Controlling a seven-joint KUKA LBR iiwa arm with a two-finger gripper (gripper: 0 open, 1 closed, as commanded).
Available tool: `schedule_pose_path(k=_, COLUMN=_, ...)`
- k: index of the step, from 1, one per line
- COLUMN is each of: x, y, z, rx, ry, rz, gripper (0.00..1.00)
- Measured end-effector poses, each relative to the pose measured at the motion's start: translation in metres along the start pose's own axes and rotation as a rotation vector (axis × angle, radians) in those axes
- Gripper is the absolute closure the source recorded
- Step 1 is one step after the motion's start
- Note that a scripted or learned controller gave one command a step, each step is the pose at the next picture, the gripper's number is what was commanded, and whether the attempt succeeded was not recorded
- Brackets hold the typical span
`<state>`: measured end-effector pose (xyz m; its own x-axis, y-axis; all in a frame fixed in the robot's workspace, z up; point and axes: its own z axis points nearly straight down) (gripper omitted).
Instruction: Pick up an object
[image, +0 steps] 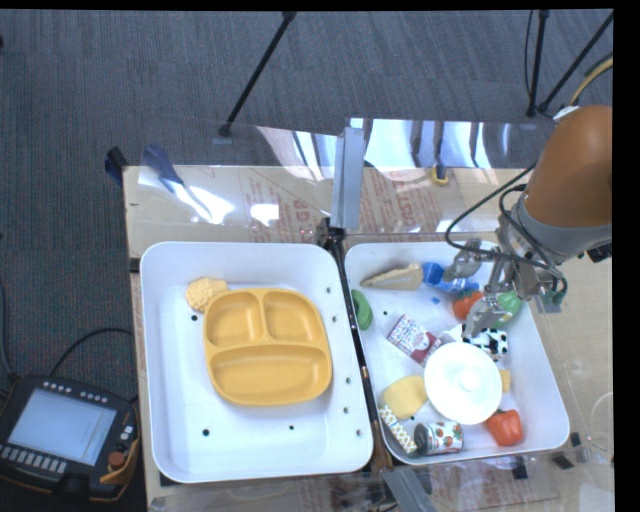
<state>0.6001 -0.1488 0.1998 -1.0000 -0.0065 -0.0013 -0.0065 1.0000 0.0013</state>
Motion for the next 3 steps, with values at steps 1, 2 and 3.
schedule_pose_path(k=1, x=-0.013, y=0.05, z=0.116, rx=-0.003, ry=0.006, rz=-0.014, gripper=0.0)
schedule_pose_path(k=2, x=0.013, y=0.065, z=0.113, rx=0.0, ry=0.003, rz=0.188, gripper=0.0)
schedule_pose_path(k=3, x=0.004, y=0.066, z=0.112, rx=0.001, ry=-0.001, rz=0.318, gripper=0.0)
